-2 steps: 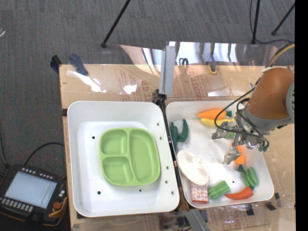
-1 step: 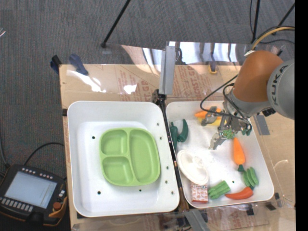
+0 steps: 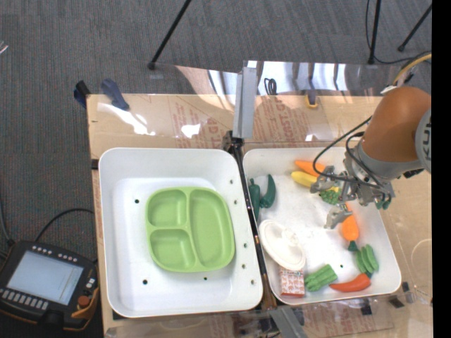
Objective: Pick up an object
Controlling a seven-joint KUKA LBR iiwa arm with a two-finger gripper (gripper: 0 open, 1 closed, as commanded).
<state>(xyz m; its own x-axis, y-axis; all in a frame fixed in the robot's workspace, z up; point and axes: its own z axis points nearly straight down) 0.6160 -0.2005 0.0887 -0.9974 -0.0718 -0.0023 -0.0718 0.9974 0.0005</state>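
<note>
Overhead, the counter carries two shallow white bins side by side, and the right bin serves as the landmark for all positions given. Directly left of it and touching along the shared rim lies the left bin, which contains a single green divided plate with three compartments, resting flat. Within the right bin, a dark green utensil-shaped toy lies against the left wall; a white lid-like disc lies in the front-left part, with a small red-and-white patterned block at the front wall just beside it. A ridged green vegetable and a red-orange pepper lie along the front wall, and a second green piece sits near the front-right corner. An orange carrot-like piece lies right of centre; an orange piece and a yellow piece lie toward the rear. The tool hangs over the bin's right-centre, above a small green object; whether its fingers are spread or closed cannot be told, and no object is seen between them.
</note>
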